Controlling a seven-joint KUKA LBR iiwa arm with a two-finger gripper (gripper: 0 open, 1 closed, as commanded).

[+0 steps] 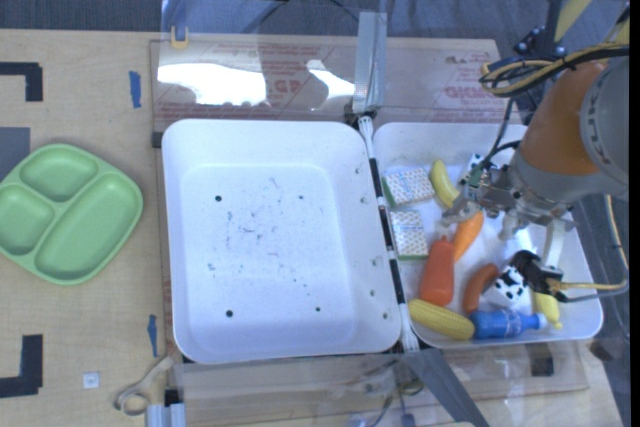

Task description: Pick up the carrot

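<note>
The carrot (463, 239) is a short orange tapered piece lying in the right bin (585, 325), slanting from upper right to lower left. My gripper (488, 213) hangs right over the carrot's upper end, below the arm's orange band (558, 140). The gripper body hides the carrot's top. From this angle I cannot make out whether anything is gripped.
Crowded around the carrot are an orange bottle (437, 271), a banana (443, 181), two green-and-white packets (408, 183), a red-orange sausage (478, 285), a corn cob (441, 319), a blue item (505, 323) and a black-and-white toy (512, 288). The left bin (180, 215) adjoins; a green plate (68, 212) lies far left.
</note>
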